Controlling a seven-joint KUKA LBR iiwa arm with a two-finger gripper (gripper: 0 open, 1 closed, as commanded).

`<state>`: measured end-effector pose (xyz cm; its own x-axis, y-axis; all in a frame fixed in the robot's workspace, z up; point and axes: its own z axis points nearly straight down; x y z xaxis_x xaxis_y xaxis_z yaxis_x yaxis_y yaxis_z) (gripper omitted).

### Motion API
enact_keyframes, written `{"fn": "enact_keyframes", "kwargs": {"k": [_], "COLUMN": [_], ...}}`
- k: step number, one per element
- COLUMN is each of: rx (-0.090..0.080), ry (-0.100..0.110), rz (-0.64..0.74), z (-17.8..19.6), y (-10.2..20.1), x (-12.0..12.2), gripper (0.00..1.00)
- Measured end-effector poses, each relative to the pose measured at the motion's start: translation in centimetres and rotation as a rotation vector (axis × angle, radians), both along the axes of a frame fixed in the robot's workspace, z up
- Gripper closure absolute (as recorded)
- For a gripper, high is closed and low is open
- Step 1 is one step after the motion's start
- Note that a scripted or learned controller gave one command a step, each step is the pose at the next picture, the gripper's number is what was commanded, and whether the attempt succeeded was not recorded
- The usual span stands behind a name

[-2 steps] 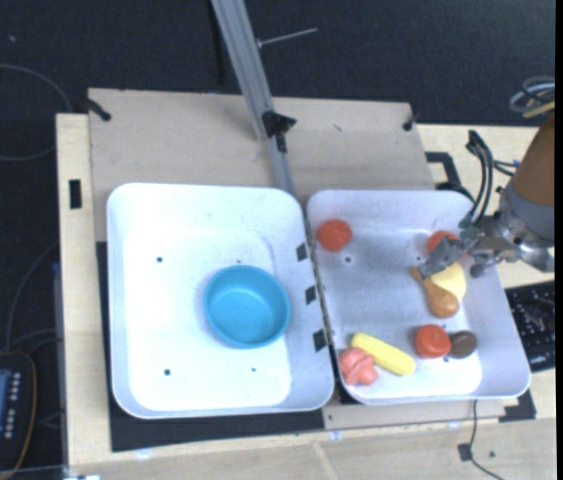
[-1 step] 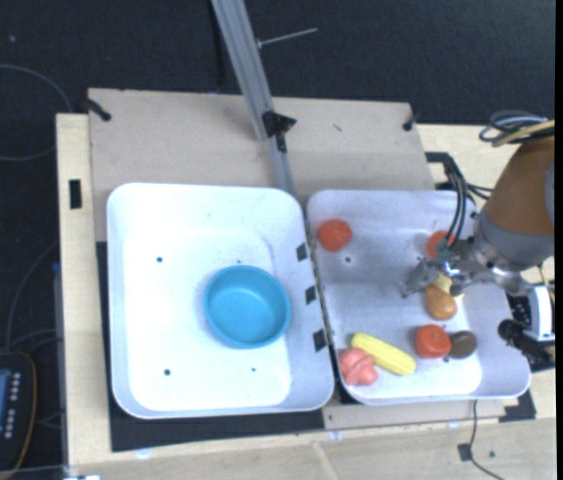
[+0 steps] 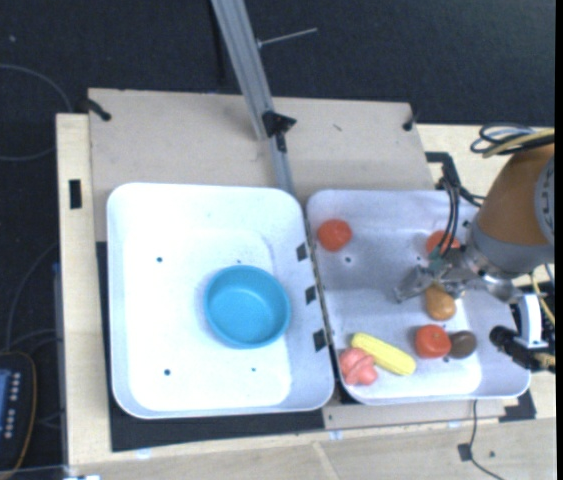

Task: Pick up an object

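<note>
The left white bin (image 3: 141,268) holds a round blue plastic bowl (image 3: 248,305) near its middle. In the right white bin (image 3: 381,213), a small orange-red ball (image 3: 335,234) lies toward the far left, a pink lumpy toy (image 3: 358,367) and a yellow corn cob (image 3: 383,354) lie along the near edge, and a red tomato-like ball (image 3: 432,341) sits touching a dark brown lump (image 3: 461,344). The gripper (image 3: 437,286) hangs low over an orange-brown rounded object (image 3: 441,305); whether it is gripping anything cannot be told.
</note>
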<state>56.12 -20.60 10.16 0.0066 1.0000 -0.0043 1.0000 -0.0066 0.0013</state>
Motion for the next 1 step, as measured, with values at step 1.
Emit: {"fn": "enact_keyframes", "kwargs": {"k": [1], "rx": [0.0], "ry": [-0.011], "rz": [-0.003], "z": [1.43], "y": [-0.07], "x": [0.24], "gripper": [1.0]}}
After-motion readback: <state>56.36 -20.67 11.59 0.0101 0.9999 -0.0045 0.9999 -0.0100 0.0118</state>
